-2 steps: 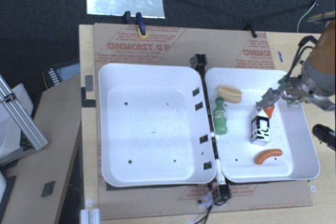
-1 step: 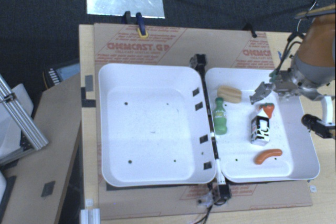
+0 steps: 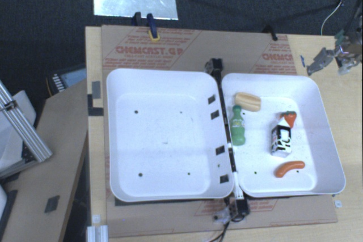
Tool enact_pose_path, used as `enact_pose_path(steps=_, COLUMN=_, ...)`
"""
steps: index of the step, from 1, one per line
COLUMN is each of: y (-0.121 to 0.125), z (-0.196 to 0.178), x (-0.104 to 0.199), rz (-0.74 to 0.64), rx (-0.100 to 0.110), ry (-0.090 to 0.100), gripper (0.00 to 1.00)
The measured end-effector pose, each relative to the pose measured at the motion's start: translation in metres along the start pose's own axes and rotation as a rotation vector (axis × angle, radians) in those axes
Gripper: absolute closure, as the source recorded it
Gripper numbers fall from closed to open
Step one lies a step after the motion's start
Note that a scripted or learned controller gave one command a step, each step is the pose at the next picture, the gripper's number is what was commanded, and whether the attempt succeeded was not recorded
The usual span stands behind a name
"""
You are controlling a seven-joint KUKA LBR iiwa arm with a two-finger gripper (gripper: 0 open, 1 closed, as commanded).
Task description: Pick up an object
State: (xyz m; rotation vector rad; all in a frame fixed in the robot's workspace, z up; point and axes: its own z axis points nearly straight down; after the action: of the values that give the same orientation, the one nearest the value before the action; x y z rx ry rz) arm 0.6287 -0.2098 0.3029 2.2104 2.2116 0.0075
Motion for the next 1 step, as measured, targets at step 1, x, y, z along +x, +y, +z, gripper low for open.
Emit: enact_pose_path(steps=1, y=-0.0150, z=0.1107, x=0.0456, rz=-0.006, rx=0.020, ry=0.010, gripper=0.00)
